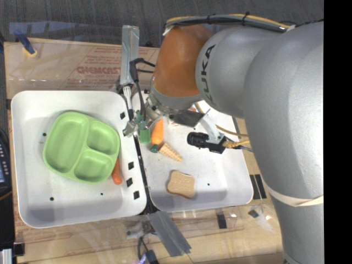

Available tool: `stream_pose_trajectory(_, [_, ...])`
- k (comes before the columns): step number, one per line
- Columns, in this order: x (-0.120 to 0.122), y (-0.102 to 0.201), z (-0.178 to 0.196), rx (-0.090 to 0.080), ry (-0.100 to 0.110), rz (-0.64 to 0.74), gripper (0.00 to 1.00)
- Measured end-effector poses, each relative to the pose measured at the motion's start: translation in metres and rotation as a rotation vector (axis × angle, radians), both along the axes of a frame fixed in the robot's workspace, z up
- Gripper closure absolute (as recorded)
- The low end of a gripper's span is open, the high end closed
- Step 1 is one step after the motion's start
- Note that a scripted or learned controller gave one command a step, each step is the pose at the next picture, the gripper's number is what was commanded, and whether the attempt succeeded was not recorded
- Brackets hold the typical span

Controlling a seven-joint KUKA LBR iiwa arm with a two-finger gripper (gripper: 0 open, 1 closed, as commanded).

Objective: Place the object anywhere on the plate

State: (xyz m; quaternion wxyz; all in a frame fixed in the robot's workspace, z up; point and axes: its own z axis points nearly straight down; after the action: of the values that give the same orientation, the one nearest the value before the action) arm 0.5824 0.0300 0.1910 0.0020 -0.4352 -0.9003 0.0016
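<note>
A light green divided plate (81, 146) lies in the left bin (27, 202). A small orange carrot piece (116, 172) rests against the plate's right rim. My gripper (137, 126) hangs at the left edge of the right bin (231, 180), over the divider between the two bins, mostly covered by the wrist. Right beside it sit a small green object (144, 136) and an orange carrot (157, 132); whether either is gripped is hidden from view.
An ice-cream cone (171, 153) and a slice of bread (181, 185) lie in the right bin. The big grey arm (264, 76) covers that bin's back and right side. A black part with cables (206, 141) hangs under the wrist.
</note>
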Motion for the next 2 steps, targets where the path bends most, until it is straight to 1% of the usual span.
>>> stream_pose_trajectory(1, [-0.015,-0.100,0.000,0.000,0.001,-0.077,1.00])
stream_pose_trajectory(2, [-0.012,-0.012,0.000,0.000,-0.001,-0.037,1.00])
